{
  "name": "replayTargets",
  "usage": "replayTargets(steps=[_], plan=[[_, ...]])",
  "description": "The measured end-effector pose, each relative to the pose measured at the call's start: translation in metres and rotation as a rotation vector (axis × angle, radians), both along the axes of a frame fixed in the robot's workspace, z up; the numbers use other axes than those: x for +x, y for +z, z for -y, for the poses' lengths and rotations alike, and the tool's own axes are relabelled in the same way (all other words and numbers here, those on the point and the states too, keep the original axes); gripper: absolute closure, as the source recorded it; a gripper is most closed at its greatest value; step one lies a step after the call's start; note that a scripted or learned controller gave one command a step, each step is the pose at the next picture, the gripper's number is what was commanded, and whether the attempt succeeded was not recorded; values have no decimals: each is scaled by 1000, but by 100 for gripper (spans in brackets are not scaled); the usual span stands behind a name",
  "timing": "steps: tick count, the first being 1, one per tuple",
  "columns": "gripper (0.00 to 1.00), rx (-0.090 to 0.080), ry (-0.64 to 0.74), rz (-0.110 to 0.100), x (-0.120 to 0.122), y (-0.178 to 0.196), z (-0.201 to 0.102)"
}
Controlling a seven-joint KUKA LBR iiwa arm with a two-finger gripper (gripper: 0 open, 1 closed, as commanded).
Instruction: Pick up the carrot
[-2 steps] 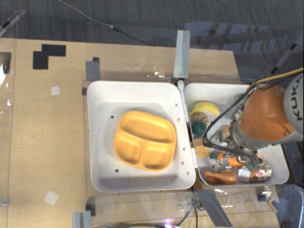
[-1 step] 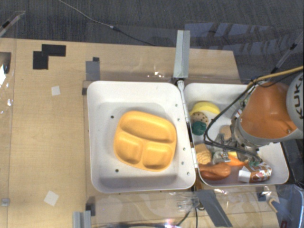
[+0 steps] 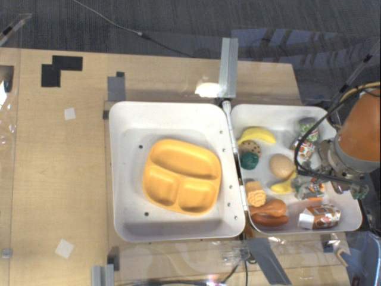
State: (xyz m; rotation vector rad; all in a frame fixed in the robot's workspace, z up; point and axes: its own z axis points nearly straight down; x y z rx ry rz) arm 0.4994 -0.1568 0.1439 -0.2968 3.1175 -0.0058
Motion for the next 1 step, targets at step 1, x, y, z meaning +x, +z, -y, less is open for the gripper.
replayTargets(steps=[1], plan=[[100,4,-365,1,4,26,4]])
